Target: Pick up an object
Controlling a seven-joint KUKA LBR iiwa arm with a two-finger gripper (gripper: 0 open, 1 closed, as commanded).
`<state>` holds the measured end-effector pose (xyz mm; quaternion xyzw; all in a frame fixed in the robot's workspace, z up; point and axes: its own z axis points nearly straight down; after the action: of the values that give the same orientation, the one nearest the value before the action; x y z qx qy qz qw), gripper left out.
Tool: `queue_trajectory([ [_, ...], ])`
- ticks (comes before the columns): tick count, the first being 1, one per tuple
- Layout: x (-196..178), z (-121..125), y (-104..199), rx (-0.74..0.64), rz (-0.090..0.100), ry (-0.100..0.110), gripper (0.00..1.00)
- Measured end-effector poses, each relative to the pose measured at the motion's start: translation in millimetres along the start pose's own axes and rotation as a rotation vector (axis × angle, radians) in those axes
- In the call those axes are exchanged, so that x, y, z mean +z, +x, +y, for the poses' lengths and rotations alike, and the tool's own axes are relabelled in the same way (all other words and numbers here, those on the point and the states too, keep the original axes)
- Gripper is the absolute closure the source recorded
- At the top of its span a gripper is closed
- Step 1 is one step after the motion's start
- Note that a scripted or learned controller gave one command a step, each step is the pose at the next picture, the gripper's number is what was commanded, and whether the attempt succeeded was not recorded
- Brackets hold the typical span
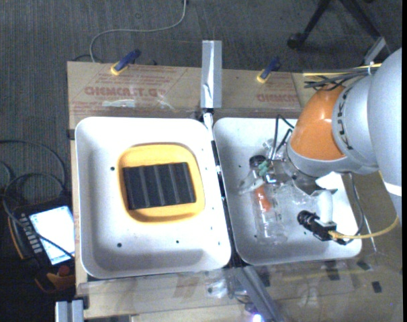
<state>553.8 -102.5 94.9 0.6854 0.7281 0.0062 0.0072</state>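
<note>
Where the grey arm point(385, 126) reaches in from the right, its orange band point(318, 129) hangs over the right bin point(294, 252), and the gripper point(276, 172) sits low beneath it, near the middle of that bin. The wrist hides most of the gripper, so I cannot tell whether it is open or closed, or whether it grips anything. Just beside it, toward the bin's near edge, lies a clear plastic bottle point(269, 215). The bottle is on its side with its length running roughly from the gripper toward the near wall, and the white floor shows through its glassy, slightly crumpled body. An orange-red label point(260, 197) wraps the part nearer the gripper. A small dark round piece and a speck of green show at the bottle's upper end, right against the gripper. Whether they belong to the bottle cannot be made out. In the left bin point(99, 200), well apart from the arm, a yellow tray point(162, 210) with rounded corners lies flat at the centre. It holds a dark ribbed panel point(158, 185) marked into three upright strips.
</note>
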Motion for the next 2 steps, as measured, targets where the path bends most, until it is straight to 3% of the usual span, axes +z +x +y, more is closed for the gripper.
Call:
queue_trajectory([
  [1, 1, 43, -16, -0.013, -0.002, -0.002, 0.0],
  [2, 3, 70, -22, -0.046, 0.007, 0.036, 0.0],
])
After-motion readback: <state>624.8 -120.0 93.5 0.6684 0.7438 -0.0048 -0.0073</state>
